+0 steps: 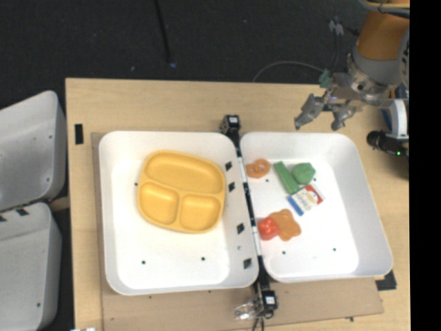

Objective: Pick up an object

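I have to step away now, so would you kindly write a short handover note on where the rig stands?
Gripper: open, holding nothing, hovering over the bench just beyond the far edge of the right white bin.
Right bin contents: small orange ring-shaped piece, green plastic piece, small red, white and blue packet, orange and red soft toy.
Left white bin: yellow three-compartment plastic plate.
Done: nothing picked yet.
Left: descend into the right bin, close on one object, lift it.
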Tool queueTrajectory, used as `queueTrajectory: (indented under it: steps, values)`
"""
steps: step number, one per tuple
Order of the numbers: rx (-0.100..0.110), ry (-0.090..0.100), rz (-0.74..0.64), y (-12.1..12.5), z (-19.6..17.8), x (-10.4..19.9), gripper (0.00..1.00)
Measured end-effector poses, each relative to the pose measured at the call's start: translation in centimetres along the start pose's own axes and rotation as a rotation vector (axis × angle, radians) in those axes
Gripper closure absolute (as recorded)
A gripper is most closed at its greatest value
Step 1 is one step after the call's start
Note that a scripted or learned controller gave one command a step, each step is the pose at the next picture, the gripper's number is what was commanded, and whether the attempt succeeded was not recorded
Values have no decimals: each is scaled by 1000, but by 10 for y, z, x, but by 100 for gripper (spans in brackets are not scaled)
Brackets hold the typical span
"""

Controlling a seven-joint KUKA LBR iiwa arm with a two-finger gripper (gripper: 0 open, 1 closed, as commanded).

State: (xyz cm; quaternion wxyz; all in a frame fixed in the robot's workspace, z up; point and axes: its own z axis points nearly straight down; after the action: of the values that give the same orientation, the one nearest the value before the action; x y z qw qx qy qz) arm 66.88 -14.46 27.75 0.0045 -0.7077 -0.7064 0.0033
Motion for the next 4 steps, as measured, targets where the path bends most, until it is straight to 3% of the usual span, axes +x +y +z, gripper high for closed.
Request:
queueTrajectory:
  steps: [1,4]
  values:
    - [-12,-3,-3,2,-8,0,0]
    - [-7,-4,-4,4,159,2,0]
